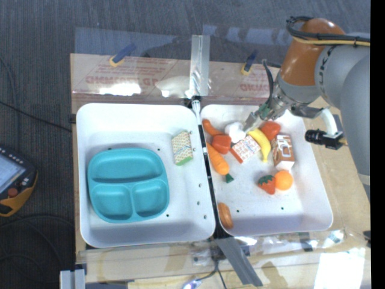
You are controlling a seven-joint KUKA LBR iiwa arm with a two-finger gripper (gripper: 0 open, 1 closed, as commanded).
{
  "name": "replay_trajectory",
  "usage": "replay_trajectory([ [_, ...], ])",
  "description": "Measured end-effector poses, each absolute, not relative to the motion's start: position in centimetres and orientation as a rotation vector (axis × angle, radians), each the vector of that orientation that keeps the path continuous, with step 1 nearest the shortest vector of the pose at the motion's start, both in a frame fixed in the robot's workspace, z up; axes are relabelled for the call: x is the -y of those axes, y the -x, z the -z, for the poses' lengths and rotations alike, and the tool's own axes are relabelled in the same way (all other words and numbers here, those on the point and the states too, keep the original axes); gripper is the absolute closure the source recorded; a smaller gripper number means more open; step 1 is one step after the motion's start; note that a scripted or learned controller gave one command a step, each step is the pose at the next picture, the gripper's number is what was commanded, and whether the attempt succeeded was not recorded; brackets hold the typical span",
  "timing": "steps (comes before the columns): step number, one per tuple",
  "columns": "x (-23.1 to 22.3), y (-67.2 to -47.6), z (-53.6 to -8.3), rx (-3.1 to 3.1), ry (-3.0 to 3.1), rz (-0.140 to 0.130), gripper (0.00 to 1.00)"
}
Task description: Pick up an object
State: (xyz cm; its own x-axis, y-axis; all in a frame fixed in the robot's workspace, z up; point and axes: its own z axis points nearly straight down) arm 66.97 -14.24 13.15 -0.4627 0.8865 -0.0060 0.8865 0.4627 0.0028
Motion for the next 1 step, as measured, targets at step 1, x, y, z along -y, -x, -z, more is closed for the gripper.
replay_trajectory([
  [1, 7.86, -63.63, -25.29, -2.421, -2.002, 0.002, 1.0],
])
